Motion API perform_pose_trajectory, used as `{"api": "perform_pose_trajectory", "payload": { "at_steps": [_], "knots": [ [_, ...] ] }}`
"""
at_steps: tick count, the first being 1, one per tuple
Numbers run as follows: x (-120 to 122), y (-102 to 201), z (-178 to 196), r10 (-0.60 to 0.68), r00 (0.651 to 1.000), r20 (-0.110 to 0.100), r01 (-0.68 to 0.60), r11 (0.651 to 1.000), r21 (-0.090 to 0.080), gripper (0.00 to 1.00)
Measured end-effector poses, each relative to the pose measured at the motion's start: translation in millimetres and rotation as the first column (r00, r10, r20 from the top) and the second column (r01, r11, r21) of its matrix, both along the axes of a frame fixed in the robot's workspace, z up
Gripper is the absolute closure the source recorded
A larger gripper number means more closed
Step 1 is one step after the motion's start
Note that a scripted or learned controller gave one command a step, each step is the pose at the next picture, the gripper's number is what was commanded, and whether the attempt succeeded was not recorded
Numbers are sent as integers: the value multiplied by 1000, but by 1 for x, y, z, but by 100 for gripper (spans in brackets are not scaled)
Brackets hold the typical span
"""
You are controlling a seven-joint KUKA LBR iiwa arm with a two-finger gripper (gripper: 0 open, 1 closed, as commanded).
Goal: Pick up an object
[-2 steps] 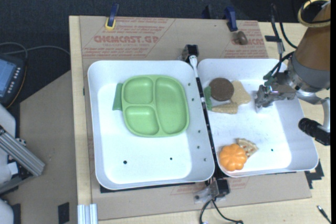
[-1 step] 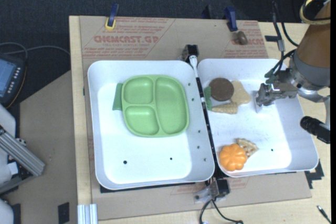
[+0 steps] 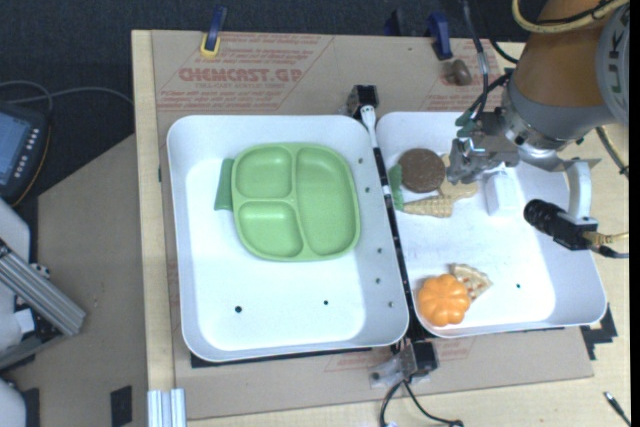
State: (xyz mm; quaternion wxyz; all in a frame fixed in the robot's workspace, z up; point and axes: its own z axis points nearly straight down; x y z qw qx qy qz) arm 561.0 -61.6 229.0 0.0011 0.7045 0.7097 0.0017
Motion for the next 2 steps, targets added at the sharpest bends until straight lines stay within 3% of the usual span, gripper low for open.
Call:
{"api": "perform_pose_trajectory", "payload": {
  "at_steps": [2],
  "knots": [
    [35,98,-13,-1,1000,-1,1,1000,1,100]
  ]
}}
